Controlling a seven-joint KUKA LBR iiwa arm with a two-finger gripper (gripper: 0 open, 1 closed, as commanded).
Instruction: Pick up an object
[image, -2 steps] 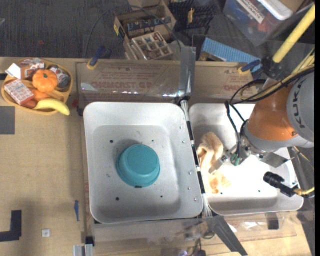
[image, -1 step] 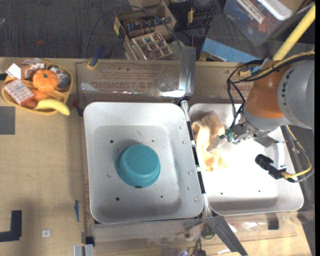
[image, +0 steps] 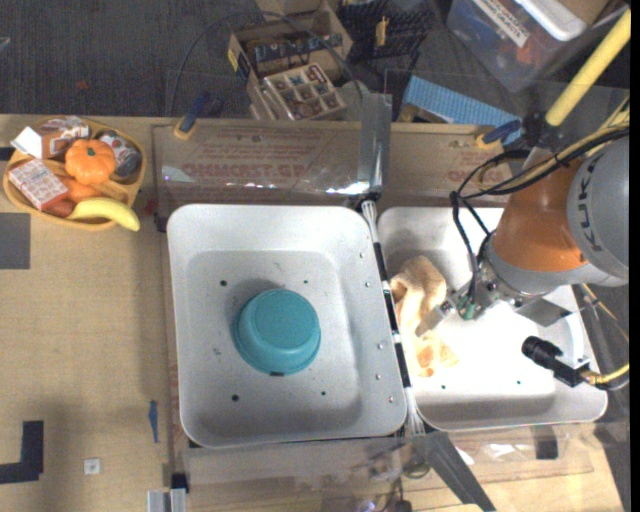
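From above, the bench carries two white bins side by side. The left bin (image: 200, 250) holds a teal bowl (image: 279, 331) lying upside down near its middle, round bottom facing up. The right bin (image: 500, 385) holds a pale tan, soft-looking object (image: 420, 290) at its left side, close against the wall shared with the other bin. That object is longer than it is wide, and its long axis runs roughly from the far edge toward the near edge of the bin, leaning a little to the left as it comes nearer; an orange-tinted part of it lies at the near end. The grey arm (image: 600, 215) with the orange band comes in from the right and bends down over the right bin. Its gripper (image: 440, 315) sits low at the right edge of the tan object, touching or just beside it; whether the gripper is open, closed or clasping anything cannot be told here. A plate of toy food (image: 75, 175) rests at the bench's far left corner
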